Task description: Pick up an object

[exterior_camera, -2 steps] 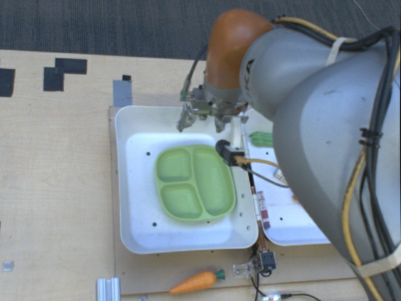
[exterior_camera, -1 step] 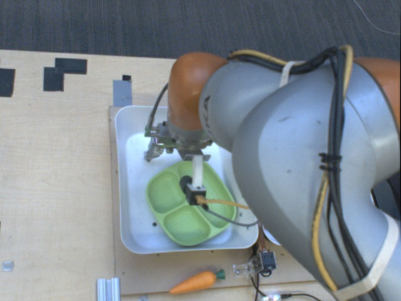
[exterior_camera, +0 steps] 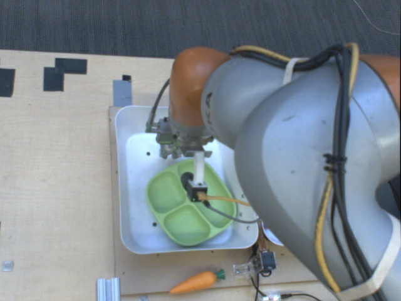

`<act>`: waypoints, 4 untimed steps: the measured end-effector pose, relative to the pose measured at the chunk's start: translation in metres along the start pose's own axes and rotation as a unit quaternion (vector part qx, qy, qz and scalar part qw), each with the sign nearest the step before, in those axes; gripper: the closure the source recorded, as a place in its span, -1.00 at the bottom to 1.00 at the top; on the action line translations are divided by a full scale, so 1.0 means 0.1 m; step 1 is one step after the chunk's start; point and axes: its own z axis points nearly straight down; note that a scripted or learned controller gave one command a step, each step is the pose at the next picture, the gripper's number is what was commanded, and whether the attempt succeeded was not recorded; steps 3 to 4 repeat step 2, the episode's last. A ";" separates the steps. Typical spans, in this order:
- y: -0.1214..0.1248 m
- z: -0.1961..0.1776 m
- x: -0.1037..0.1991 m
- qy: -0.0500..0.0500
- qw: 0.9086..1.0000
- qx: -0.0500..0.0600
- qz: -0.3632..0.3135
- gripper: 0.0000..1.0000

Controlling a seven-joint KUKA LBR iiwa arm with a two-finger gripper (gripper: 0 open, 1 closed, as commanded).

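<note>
A light green divided plate (exterior_camera: 178, 209) with three compartments lies in the left white bin (exterior_camera: 128, 187), towards its near right side. My gripper (exterior_camera: 177, 144) hangs over the bin's far part, just above the plate's far rim, under the orange wrist band. The big grey arm covers the right side of the view and hides the right bin.
An orange carrot with a green top (exterior_camera: 197, 281) lies on the wooden bench in front of the left bin, outside it. A small metal clip (exterior_camera: 257, 265) sits near it to the right. Black markers (exterior_camera: 62, 73) are stuck on the bench at the far left.
</note>
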 end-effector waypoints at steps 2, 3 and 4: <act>-0.16 -1.04 0.35 -0.002 1.000 0.004 0.000 1.00; -0.16 -1.04 0.35 -0.002 1.000 0.004 0.000 1.00; -0.16 -1.04 0.35 -0.002 1.000 0.004 0.000 1.00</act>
